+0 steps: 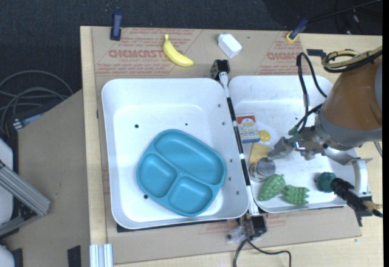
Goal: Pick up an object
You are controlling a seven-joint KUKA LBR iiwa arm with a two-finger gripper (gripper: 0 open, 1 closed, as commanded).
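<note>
The hand (281,149) is down inside the right bin (285,90), low over the cluster of small things near the divider between the two bins. From where I stand I can't make out how the hand is set or whether it has hold of anything; the grey metal at its tip blurs into the clutter beneath it. Nothing looks lifted clear of the bin floor.

Just beside the tip lie a yellow block (258,152) and a small round metal cup (265,168), close together. A little further up sits a small red and white carton (247,128) with a yellow ball (264,135) next to it. Toward the near wall are two green knobbly toys (282,190), and a dark teal object (326,182) lies under the wrist.

The left bin (121,101) carries a blue divided plate (180,171). Out on the counter (97,138) behind the bins rest a banana (175,53) and a white block (230,45).

I'd judge this as the reach or the grasp itself, with the lift not yet made. The next move calls for a firm closure on one piece, probably the yellow block or the cup, then a straight rise; the pieces crowd together, so a neighbour could get nudged or pinched.
</note>
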